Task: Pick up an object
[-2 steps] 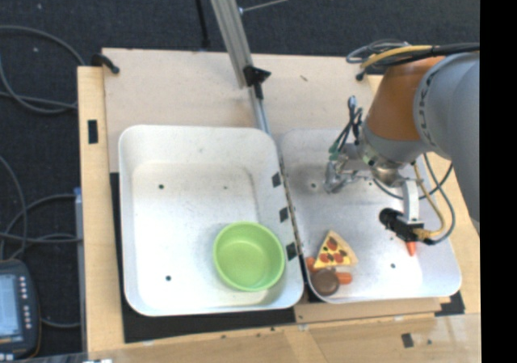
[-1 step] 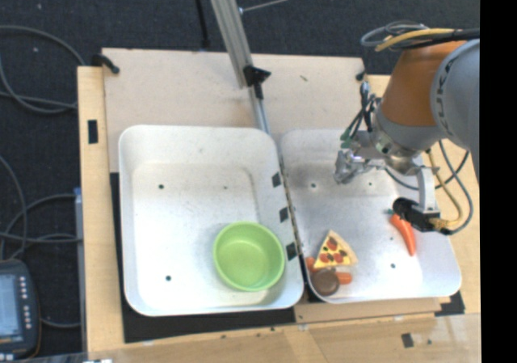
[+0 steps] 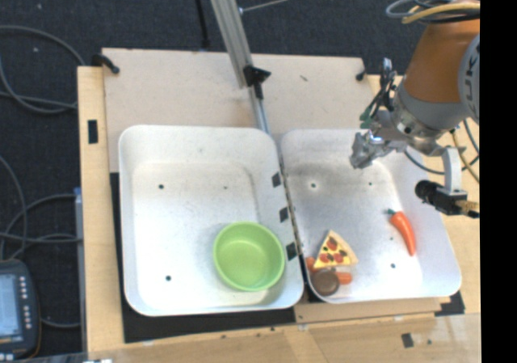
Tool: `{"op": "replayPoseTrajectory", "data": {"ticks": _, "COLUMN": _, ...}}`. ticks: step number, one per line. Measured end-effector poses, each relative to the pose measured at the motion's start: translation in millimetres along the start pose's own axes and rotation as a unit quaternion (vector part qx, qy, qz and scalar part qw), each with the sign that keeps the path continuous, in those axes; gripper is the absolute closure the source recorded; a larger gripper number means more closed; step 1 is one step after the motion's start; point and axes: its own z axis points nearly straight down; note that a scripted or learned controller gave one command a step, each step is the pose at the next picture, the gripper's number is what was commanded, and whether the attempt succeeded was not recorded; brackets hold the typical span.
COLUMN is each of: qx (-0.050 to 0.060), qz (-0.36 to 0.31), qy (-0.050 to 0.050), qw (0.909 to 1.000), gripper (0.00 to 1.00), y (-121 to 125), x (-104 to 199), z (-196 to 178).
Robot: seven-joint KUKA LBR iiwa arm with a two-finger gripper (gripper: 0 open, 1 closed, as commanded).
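My gripper [image 3: 363, 151] hangs over the far part of the right bin [image 3: 355, 192], with nothing seen between its fingers. A toy pizza slice [image 3: 334, 250] lies near the bin's front left corner. Touching it at the front are a brown round piece [image 3: 325, 281] and a small orange piece [image 3: 345, 278]. An orange carrot [image 3: 403, 231] lies toward the right side of that bin, well in front of the gripper. A green bowl [image 3: 249, 255] sits in the left bin [image 3: 170, 200] at its front right corner.
A slanted metal pole [image 3: 234, 30] rises from the bench behind the bins, ending at a clamp between them. A black fitting [image 3: 436, 194] sticks out at the right bin's right rim. Cables lie on the dark floor at the left.
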Motion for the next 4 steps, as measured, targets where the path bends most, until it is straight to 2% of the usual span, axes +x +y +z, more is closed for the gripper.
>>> {"op": "replayPoseTrajectory", "data": {"ticks": 1, "qx": 0.002, "qz": -0.003, "qy": 0.001, "qw": 1.0, "gripper": 1.0, "y": 1, "x": -1, "z": -20}}
{"op": "replayPoseTrajectory", "data": {"ticks": 2, "qx": 0.003, "qz": -0.005, "qy": 0.0, "qw": 1.0, "gripper": 1.0, "y": 20, "x": 51, "z": -6}}
{"op": "replayPoseTrajectory", "data": {"ticks": 3, "qx": 0.003, "qz": -0.005, "qy": 0.001, "qw": 1.0, "gripper": 1.0, "y": 27, "x": 99, "z": -6}}
{"op": "replayPoseTrajectory", "data": {"ticks": 4, "qx": 0.003, "qz": -0.006, "qy": 0.001, "qw": 1.0, "gripper": 1.0, "y": 52, "x": 157, "z": 0}}
